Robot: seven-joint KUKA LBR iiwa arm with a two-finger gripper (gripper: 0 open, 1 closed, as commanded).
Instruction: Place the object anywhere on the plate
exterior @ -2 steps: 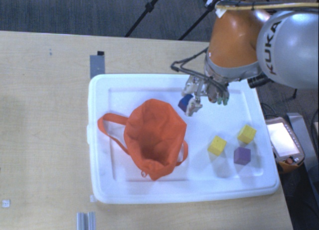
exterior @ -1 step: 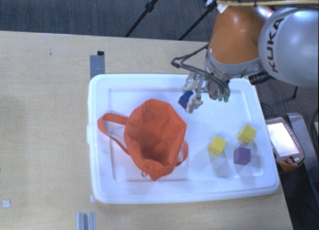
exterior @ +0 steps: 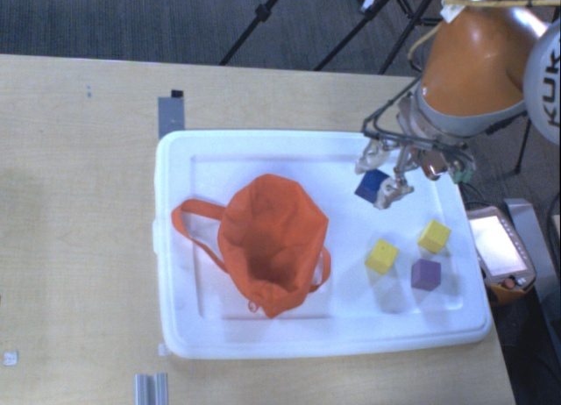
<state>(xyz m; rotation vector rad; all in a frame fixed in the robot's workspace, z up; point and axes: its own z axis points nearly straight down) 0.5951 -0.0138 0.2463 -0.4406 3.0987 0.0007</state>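
A small blue block (exterior: 370, 186), cube-like, dark and tilted, right of frame centre, up beside the fingertips of the gripper (exterior: 386, 191); hard to tell whether pinched between the fingers or merely beside them, so finger state cannot be told. Below it, toward the lower right: two yellow blocks (exterior: 381, 256) and a purple block (exterior: 426, 274), all lying apart on the floor of the white bin (exterior: 175, 245). At frame centre, a crumpled orange cloth bag (exterior: 272, 241) with a strap trailing left. From the upper right, the arm (exterior: 473, 57), orange band uppermost, wrist pointed down over the bin's upper right part.
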